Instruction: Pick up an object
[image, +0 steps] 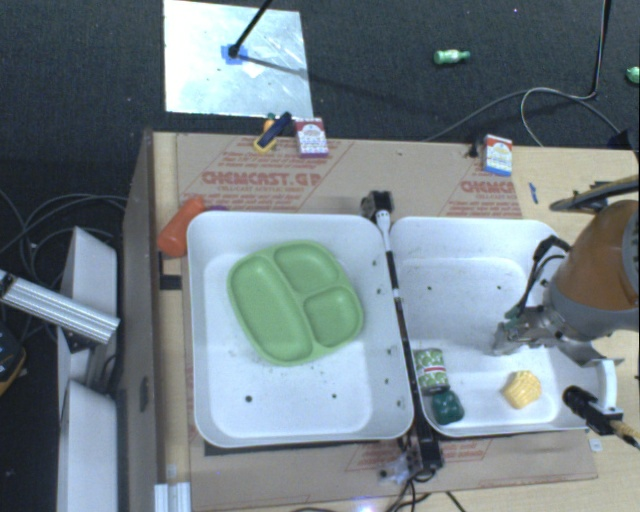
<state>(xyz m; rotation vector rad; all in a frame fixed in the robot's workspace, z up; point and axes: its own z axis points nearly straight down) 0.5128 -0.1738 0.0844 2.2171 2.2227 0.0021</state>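
Dark green object (446, 407) and small can (430, 368) at right bin's (450, 250) near-left corner, yellow object (522, 389) beside, gripper (512, 335) low above bin floor, fingers blurred, jaw state cannot be told, arm (600, 275) cut off at right, green divided tray (295, 300) in left bin (215, 300)

Even, bright overhead light — glare on the foil sheet (237, 58), soft shadows, perhaps slightly soft focus.
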